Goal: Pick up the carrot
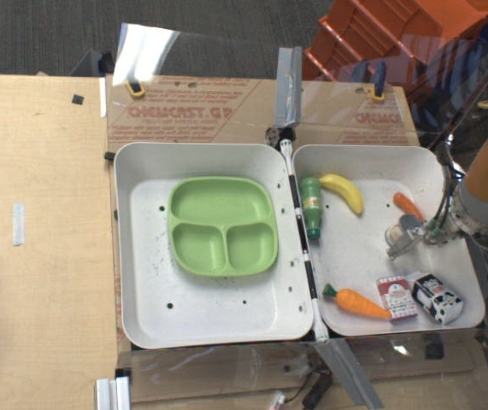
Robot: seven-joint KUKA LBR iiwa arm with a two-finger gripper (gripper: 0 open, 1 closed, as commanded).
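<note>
Two fingers on the gripper (402, 236), low in the right bin (346, 156), pointing toward the bin's centre. Can't tell whether they're parted or closed at this angle; nothing visible between them. Small orange piece (407, 204) lies just behind the tip, near it; contact unclear.

Right bin contents:
- banana (344, 190), upper left area, curved, lying flat
- green bottle (312, 206), on its side along the left wall, just beside the banana
- carrot (359, 302), front left, lying flat, well apart from the gripper
- small red-and-white carton (396, 298), just right of the carrot's thin end, looks touching
- black-and-white cow-print carton (437, 298), front right corner, next to the red one

Carrot: orange, tapered, green stub at the left end, thick end left, thin end right, angled slightly down to the right. Fully exposed, nothing on top.

Left bin (132, 254): one green divided plate (223, 225), three compartments, sitting roughly centred, toward the back.

Arm (487, 182) comes in over the right bin's right rim, orange band visible at the view's right edge, wrist tilted down and left into the bin.
</note>
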